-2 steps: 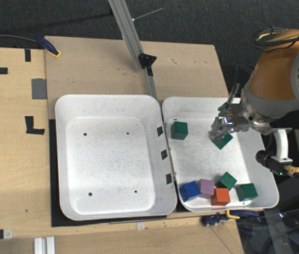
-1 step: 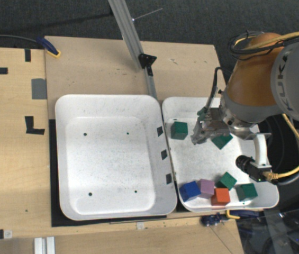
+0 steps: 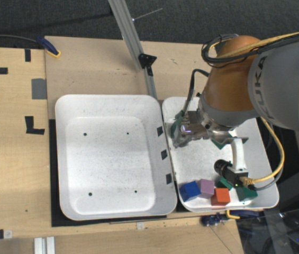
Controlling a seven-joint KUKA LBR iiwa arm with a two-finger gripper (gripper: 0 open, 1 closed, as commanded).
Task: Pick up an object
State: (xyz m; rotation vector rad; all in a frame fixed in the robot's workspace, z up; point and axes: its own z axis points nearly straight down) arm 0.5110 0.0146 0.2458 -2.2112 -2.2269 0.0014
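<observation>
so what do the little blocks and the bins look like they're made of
The blue block, lilac block and orange block look like matte foam or plastic: flat, saturated colour, no glare. The left bin and right bin look like moulded white plastic, with rounded corners and a faintly speckled surface.

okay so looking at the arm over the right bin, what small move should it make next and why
Probably shift toward the bin's near corner before descending. The gripper sits by the right bin's left wall, while the blue block, purple block and orange block cluster nearer the camera.
</observation>
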